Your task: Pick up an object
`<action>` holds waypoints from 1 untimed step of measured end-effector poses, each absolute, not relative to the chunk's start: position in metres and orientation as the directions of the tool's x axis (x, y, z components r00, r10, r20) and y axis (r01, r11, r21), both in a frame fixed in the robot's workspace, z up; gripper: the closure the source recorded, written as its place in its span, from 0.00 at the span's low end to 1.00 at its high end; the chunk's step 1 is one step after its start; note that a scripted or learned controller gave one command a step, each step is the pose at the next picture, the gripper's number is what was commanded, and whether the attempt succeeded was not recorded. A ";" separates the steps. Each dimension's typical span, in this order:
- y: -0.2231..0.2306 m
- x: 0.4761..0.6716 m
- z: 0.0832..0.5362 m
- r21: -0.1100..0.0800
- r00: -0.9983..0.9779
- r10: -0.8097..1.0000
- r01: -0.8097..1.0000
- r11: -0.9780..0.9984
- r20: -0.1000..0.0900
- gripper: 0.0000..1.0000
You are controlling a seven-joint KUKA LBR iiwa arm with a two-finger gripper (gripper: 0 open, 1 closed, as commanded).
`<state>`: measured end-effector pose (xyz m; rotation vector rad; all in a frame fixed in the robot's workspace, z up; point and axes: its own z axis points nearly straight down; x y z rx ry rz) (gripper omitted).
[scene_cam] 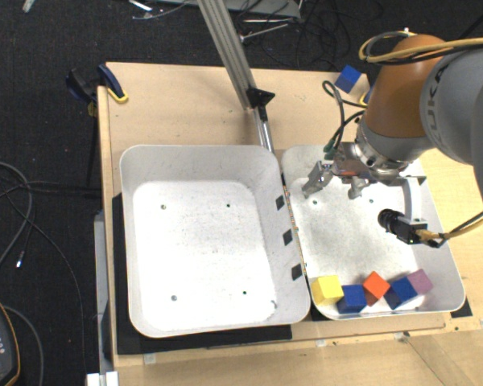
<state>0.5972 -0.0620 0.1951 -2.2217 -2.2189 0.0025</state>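
Note:
Several small blocks lie along the near edge of the right bin [306,161]: a yellow block [328,288], a blue block [353,297], an orange block [376,285], a dark blue block [401,291] and a purple block [419,281]. My gripper [336,182] hangs over the far part of the right bin, well away from the blocks. Its two grey fingers are spread apart, with nothing between them.
The left bin [129,215] sits beside the right one. A blue block [348,79] rests on the bench behind the arm. A metal pole [229,47] slants in from the top, and a blue and yellow clamp [111,84] sits at the bench's far left corner.

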 end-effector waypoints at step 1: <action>-0.056 0.591 0.195 -0.002 -0.001 1.000 1.000 0.001 0.000 0.00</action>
